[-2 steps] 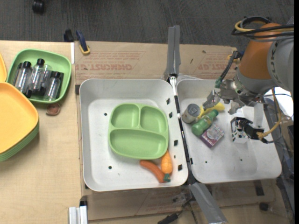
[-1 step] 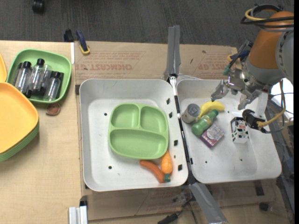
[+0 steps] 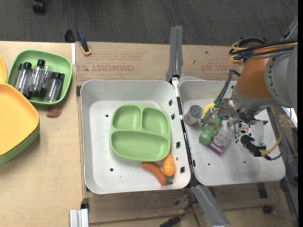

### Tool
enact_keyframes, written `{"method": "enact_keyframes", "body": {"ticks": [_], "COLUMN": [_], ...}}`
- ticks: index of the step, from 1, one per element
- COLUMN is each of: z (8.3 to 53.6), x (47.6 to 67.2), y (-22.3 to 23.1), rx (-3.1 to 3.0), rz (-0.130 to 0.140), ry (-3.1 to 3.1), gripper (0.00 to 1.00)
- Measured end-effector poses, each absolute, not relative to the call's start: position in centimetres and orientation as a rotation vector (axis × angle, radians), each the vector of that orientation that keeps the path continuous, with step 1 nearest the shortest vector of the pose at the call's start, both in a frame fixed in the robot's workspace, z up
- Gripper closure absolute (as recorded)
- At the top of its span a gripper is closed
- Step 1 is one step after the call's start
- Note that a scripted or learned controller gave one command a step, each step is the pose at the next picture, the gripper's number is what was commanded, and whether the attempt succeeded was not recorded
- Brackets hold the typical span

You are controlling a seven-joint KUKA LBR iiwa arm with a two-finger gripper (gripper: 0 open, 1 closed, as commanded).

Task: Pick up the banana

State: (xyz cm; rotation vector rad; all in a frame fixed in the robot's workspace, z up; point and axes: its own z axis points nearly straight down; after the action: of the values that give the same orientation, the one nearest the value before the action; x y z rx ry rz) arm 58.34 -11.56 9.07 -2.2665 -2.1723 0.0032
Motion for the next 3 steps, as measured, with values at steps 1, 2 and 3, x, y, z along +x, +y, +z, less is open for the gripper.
{"method": "enact_keyframes", "body": {"ticks": [1,2,3], "z": [9.2,10.7,13.2], "x": [61.5,64.2,60.6], "y": [-12.0,-13.4,-15.0], "rx": [-2.268,-2.204,-2.457], "rz": [0.002,0.001,0.003], "ry": [-2.172,-2.241,-1.956], "gripper": [0.00,0.00,0.00]}}
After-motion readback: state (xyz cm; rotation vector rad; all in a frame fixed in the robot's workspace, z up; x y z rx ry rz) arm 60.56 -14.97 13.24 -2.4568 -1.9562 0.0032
